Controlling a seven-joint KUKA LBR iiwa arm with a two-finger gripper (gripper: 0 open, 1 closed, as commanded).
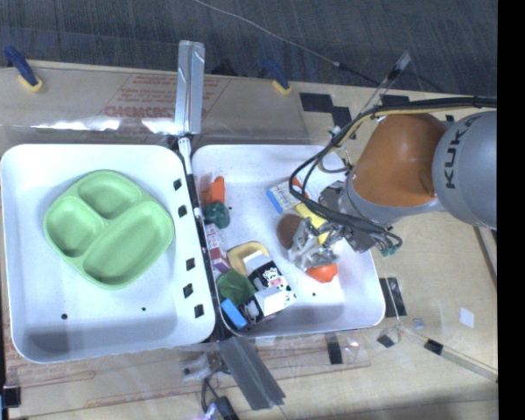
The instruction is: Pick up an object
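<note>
Your pincer [313, 248] sits low in the right bin [354, 309], between brown lump [288, 229] and orange piece [322, 273], likely lining up a grab; grip state: cannot tell.

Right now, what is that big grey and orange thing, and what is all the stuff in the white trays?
That big thing is a robot arm. It is grey with an orange band, and it reaches in from the right side of the picture. The camera sits above the bench and looks down at a slant.

On the bench are two shallow white bins side by side. The left bin holds a green plate with three sections. The right bin holds a jumble of small toys and bits, like an orange carrot-shaped piece, a blue and white card, a brown round thing and a small box with a black and white picture.

At the arm's end is its tool, lowered among the things in the right bin, just above a red-orange piece. I cannot tell if it has caught anything.
</note>
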